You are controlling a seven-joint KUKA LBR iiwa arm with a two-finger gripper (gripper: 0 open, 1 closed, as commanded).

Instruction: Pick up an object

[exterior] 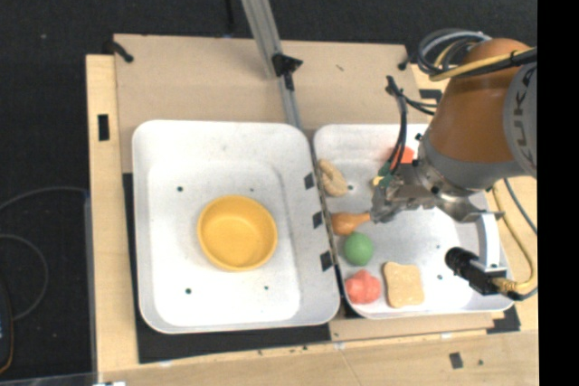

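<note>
gripper hangs low in the right bin; whether it is open or closed, i cannot tell. nearest thing, an orange-brown piece, lies just beside it at about eight o'clock, long axis running nine to three. at seven o'clock sits a green ball.

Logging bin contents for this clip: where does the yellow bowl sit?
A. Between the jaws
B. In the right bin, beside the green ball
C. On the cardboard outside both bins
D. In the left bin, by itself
D: the yellow bowl rests on the floor of the left bin, while the green ball and the other small items lie in the right bin.
</note>
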